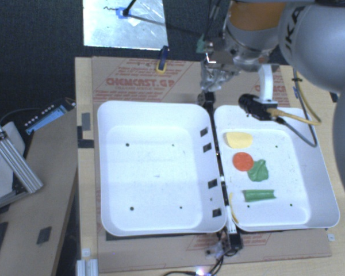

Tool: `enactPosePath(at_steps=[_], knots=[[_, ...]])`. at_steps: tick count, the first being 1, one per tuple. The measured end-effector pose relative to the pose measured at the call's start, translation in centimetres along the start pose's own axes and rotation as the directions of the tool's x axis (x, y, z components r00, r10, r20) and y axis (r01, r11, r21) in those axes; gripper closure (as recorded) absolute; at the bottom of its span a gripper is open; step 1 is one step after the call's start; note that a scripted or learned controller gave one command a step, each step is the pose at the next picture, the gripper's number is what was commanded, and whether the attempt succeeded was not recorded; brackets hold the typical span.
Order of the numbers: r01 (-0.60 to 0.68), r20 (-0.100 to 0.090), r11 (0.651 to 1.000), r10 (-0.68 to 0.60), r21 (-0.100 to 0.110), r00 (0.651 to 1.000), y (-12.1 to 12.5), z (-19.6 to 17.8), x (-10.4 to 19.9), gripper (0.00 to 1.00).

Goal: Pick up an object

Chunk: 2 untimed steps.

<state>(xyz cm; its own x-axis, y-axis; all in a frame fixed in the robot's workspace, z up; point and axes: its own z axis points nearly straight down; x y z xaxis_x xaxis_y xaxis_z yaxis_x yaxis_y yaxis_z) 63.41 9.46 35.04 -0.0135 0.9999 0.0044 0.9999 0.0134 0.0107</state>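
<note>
The right bin [316,203] holds a flat yellow piece [239,140], a round orange-red piece [243,161], a leafy green piece [258,171] touching it, and a long green piece [259,195] nearer the front. A thin pale yellow strip [233,209] lies against that bin's left wall. My gripper [209,88] hangs above the back end of the divide between the two bins, well behind and left of the yellow piece. Nothing shows in its grasp.
The left bin [112,154] sits beside the right one on a cardboard sheet [132,79]. Black clips [207,147] line the shared wall. A shiny foil square [123,16] lies behind the bench, and a metal frame [11,160] stands at the far left.
</note>
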Motion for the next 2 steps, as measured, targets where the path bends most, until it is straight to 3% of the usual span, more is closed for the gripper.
enactPosePath(at_steps=[1, 2], knots=[[-0.001, 0.0, 1.0, 0.001, 0.005, 1.0, -3.7, -4.9, 7.9, 1.0], [-0.002, 0.001, 1.0, 0.002, 0.009, 1.0, -7.0, -6.0, 14.4, 1.0]])
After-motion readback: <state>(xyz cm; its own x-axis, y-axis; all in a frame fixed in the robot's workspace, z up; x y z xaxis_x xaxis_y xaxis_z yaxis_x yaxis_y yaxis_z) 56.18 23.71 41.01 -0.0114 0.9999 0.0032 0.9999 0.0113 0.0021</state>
